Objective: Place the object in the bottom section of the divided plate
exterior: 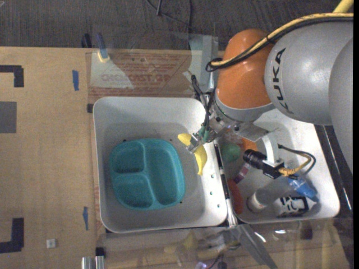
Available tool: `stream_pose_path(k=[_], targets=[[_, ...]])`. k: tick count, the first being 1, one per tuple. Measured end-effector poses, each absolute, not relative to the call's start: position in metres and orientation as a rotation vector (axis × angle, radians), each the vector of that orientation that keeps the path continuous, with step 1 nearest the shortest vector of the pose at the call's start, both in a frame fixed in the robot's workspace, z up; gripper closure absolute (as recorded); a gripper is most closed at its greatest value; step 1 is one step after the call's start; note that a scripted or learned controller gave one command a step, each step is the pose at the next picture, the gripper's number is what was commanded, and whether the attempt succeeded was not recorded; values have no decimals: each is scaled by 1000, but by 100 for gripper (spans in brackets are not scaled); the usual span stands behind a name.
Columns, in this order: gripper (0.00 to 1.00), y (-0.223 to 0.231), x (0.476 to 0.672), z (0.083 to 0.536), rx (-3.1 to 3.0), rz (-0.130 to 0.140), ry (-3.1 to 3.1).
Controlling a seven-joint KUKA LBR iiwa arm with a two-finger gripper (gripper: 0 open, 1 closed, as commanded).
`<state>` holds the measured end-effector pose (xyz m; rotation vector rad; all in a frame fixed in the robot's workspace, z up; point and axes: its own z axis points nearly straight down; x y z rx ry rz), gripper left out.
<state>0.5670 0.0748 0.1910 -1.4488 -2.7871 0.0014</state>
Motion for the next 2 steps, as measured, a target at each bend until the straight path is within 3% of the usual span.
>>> stream_pose_path(k=[1, 2], targets=[[100, 94, 564, 197, -1561, 1, -2725], [100, 52, 554, 200, -1743, 6, -2608]])
